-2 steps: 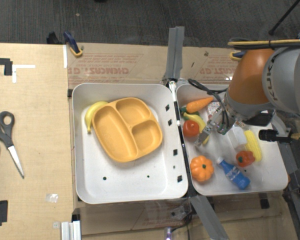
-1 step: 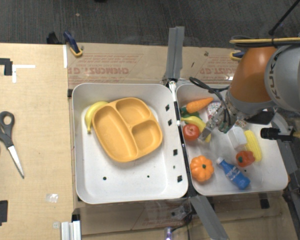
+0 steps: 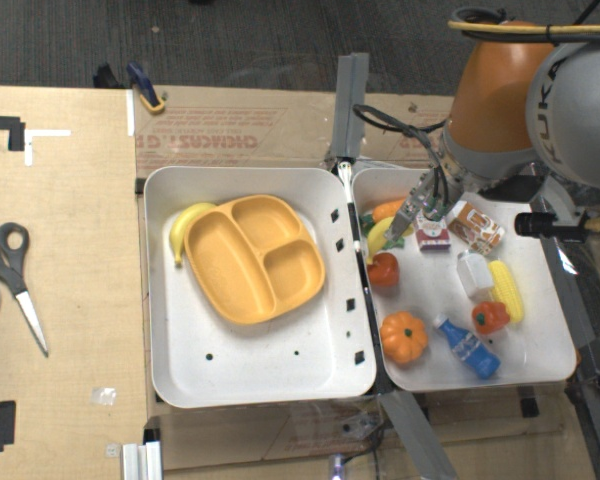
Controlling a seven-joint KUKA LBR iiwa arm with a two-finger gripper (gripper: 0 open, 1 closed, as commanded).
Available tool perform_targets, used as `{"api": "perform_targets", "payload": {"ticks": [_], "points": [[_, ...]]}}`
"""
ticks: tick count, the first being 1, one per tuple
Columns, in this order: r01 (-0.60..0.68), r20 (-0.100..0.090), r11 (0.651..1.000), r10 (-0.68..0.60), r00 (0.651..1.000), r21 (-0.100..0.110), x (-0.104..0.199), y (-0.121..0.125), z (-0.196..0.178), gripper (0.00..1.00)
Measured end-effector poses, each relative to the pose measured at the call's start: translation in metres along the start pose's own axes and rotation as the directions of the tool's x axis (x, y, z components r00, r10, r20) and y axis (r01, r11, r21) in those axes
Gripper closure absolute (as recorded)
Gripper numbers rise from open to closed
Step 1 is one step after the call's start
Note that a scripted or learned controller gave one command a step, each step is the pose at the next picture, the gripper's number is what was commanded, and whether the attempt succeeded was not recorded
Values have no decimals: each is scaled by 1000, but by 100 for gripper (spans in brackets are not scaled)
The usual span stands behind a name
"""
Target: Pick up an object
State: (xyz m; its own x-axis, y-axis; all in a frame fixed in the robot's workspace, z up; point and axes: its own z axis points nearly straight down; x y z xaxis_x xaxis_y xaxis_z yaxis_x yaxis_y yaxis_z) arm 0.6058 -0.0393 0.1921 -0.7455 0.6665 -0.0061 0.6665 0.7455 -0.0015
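Two bins on the bench. Left bin has a yellow divided plate with a banana touching its upper-left rim. Right bin holds the pick candidates: tomato, pumpkin, blue bottle, corn, a red pepper just beside the corn, a white block, a small carton, a snack pack, plus a yellow piece and a carrot at the top-left corner.

Arm is in from the right, gripper low over the top-left of the right bin, near the yellow piece, the carrot and the carton. Can't tell if the jaws are apart or together; too small and dark against the clutter. Nothing visibly between them.

Progress, my read: approach phase only. No object lifted, everything sits in the bin. Left to do: commit to one target (likely the yellow piece or the carton, given tip position), close on it, lift clear. The corner is crowded and close to the bin wall, so a clean grasp there looks dicey.
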Motion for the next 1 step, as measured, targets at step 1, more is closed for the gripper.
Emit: {"api": "perform_targets", "payload": {"ticks": [1], "points": [[3,2,1000,-3,1000,2,-1,0,-8,100]]}}
